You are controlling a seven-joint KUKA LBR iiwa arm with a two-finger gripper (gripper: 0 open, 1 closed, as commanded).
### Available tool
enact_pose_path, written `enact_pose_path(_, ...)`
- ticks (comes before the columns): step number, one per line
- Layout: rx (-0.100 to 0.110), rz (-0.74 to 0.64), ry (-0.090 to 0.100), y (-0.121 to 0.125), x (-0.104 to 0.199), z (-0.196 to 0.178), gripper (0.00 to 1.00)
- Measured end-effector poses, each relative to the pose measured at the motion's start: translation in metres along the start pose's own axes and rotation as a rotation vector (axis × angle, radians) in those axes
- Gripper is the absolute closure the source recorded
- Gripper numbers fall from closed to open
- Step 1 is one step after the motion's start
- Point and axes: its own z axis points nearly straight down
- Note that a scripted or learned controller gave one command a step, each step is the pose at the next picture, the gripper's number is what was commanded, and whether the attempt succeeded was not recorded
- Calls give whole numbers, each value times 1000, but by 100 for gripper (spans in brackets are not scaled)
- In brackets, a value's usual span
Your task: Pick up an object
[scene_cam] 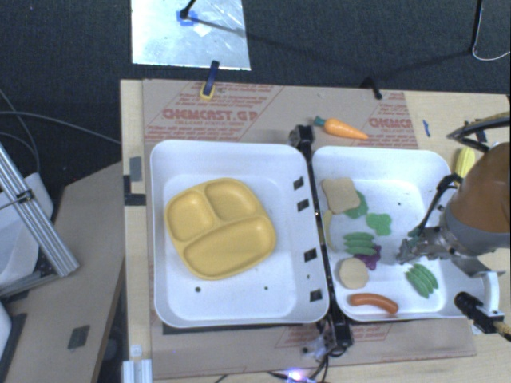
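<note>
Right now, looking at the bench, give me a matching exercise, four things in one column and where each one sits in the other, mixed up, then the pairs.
Things:
1. yellow divided plate
2. carrot
3. sausage
4. end effector

Places:
A. on the cardboard beyond the bins
B. over the right bin, beside the green pea pod
C. in the left bin
D. in the right bin, by its near edge

Pairs: 1-C, 2-A, 3-D, 4-B
</note>
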Motion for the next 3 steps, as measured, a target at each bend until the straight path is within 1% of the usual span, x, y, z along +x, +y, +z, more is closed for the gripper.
enact_pose_path(1, 4, -13, 10, 13, 83, -95, 100)
enact_pose_path(2, 16, -8, 10, -3, 131, -86, 100)
enact_pose_path(3, 10, -10, 9, 31, 184, -114, 100)
